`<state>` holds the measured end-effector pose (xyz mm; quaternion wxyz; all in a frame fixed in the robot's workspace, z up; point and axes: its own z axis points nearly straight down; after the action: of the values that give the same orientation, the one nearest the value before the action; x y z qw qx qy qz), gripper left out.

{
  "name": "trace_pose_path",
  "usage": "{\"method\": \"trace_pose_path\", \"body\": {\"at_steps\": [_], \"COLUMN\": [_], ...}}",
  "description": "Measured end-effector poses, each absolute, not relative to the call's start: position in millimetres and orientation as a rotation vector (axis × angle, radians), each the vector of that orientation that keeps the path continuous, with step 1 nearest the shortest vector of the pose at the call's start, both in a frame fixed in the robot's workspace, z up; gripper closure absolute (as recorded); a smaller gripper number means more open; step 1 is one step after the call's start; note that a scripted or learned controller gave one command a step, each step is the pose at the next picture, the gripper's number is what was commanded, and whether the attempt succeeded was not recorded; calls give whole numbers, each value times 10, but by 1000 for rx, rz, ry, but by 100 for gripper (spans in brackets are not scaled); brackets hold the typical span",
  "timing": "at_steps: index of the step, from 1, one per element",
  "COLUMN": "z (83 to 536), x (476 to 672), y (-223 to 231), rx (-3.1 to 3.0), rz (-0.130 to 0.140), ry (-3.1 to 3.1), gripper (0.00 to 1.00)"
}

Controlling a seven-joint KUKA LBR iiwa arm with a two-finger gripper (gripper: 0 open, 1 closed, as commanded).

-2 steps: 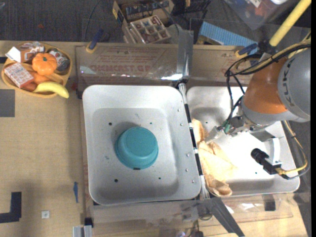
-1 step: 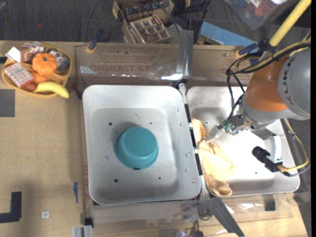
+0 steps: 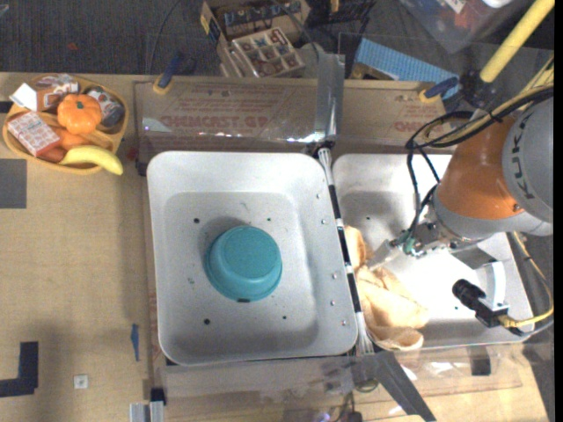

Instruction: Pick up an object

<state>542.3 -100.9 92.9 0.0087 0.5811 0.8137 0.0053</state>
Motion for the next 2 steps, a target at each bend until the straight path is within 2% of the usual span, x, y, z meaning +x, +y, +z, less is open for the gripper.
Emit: {"method": "trace_pose_path", "body": {"at_steps": [1,2], "z": [924,928], "x": [5806,5560], "y": [-1243,-1020], "rx": [1802,1574], "rz": [15,13], "ry": [2556,2699], "gripper": [0,0]}}
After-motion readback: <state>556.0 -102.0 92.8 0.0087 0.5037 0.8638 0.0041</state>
